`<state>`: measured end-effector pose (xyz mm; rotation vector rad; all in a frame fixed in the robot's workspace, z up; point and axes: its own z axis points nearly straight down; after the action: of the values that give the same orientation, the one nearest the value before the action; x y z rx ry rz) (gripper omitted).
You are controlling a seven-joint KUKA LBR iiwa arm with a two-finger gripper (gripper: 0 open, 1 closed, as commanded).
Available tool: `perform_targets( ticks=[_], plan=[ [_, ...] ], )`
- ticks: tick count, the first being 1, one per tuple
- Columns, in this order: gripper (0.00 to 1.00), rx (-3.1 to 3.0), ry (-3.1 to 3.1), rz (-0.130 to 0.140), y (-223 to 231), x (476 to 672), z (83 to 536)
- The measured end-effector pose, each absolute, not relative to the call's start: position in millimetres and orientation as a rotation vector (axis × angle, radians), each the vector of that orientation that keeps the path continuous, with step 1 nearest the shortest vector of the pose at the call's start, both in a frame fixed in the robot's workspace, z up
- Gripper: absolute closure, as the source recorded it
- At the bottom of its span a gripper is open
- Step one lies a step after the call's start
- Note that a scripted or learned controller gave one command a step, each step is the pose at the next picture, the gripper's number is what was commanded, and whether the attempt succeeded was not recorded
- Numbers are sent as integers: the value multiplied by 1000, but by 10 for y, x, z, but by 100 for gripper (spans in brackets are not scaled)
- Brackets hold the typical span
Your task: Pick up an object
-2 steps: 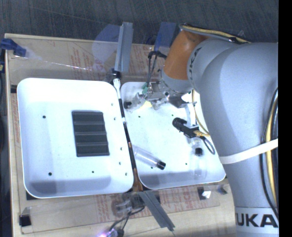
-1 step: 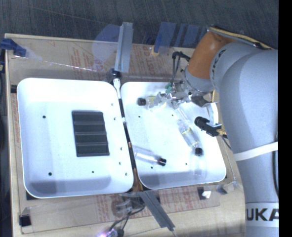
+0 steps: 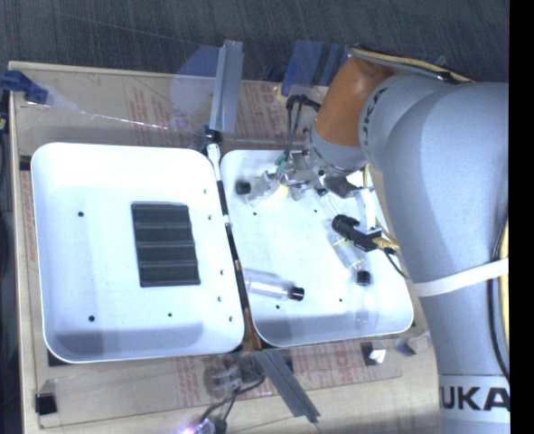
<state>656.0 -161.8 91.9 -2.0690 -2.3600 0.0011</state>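
At the lower right of the frame, "UKA" reads on the grey arm (image 3: 447, 242). Its claw (image 3: 289, 172) sits in the right bin's (image 3: 276, 319) upper part among small items; its grip I cannot tell. A clear tube (image 3: 271, 288) lies lower down. The left bin (image 3: 68, 242) holds a dark ridged block (image 3: 165, 244).

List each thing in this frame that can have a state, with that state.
left bin: holds a dark ribbed block.
dark ribbed block: lying flat, near the bin's middle.
right bin: holds several small items.
clear tube: lying on its side, untouched.
gripper: low over the right bin's far end; grip unclear.
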Motion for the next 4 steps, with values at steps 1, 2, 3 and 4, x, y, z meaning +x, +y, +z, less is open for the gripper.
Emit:
perform_targets(
  ticks=[1, 2, 3, 4],
  plan=[
    [0, -2007, -2421, 18, -1264, 6548, 924],
    [100, -2004, -2426, 19, -1270, 6557, 1039],
    [100, -1726, -2628, 0, -2110, 6575, 1195],
    [0, -1726, -2628, 0, -2109, 6575, 1193]
  ],
)
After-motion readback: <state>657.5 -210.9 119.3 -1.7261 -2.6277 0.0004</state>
